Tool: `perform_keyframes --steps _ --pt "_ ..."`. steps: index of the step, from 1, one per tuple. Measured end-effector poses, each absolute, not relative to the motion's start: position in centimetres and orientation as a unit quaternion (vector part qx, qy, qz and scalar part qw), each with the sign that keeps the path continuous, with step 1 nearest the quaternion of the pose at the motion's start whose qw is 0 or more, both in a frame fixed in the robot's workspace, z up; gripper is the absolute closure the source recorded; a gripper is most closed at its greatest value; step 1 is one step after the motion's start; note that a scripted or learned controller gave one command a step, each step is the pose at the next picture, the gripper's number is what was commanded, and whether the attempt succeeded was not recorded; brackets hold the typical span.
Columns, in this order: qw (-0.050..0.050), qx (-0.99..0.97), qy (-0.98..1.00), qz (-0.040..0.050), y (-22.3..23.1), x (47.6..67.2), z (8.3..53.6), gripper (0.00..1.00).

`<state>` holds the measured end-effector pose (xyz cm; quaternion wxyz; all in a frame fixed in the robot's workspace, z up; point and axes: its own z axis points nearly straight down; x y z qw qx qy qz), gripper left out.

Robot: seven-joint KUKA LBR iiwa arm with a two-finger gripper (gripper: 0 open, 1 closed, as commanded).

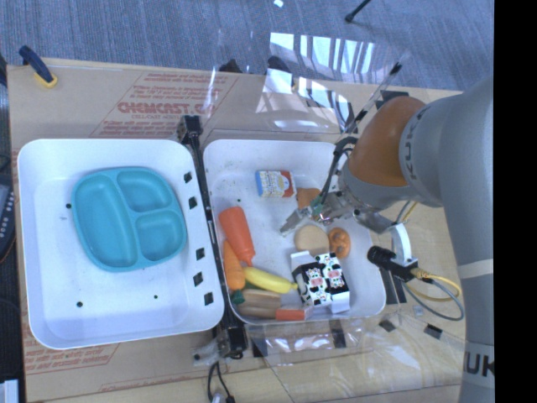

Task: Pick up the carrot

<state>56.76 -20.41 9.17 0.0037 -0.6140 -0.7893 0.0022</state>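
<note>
Fingers [295, 220] of the gripper [307, 217] stand slightly parted over the middle of the right bin [220, 162], gripping nothing, tips just above a pale round food piece [311, 239]. The carrot [237, 234] lies along that bin's left wall, well apart from the gripper, with a banana [268, 280] below it near the front edge. A small carton [274, 183] sits toward the bin's back wall. In the left bin [33, 166], a blue divided plate [128, 217] rests near the centre.
</note>
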Motion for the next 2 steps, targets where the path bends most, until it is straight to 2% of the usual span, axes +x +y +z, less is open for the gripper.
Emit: perform_keyframes --steps 1,2 --pt "0.004 -0.611 -0.792 0.0029 -20.4 56.9 10.3 1.0" --pt "-0.001 -0.415 -0.91 -0.0006 -20.9 54.6 9.6 1.0"
